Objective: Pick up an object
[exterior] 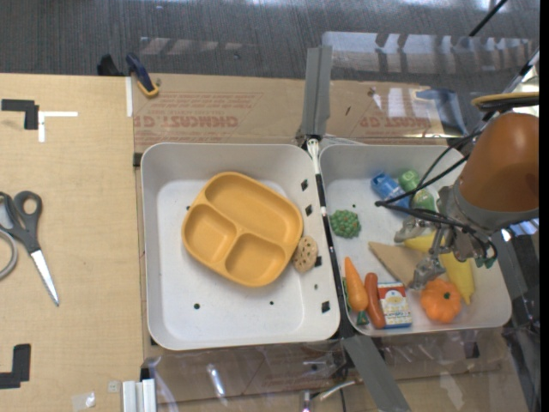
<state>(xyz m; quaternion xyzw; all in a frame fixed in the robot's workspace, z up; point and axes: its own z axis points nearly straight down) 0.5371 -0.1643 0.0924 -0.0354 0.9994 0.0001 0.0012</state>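
Note:
My gripper (427,269) hangs low over the right bin (343,166), below the arm's orange band (508,163). It sits just above a tan wedge (388,260) and beside a yellow banana (457,273). An orange round fruit (441,301) lies just in front of it. Further left in the same bin are a small red-and-white carton (394,306), a red chili (371,291), an orange carrot (353,281) and a green broccoli (345,223). A blue object (385,185) and a green one (409,179) lie at the back. Nothing is visibly held.
The left bin (163,256) holds a yellow divided plate (243,228) with a cookie (304,252) at its right edge. Scissors (30,239) lie on the bench far left. A raised divider (319,221) separates the bins. Cables trail around the wrist.

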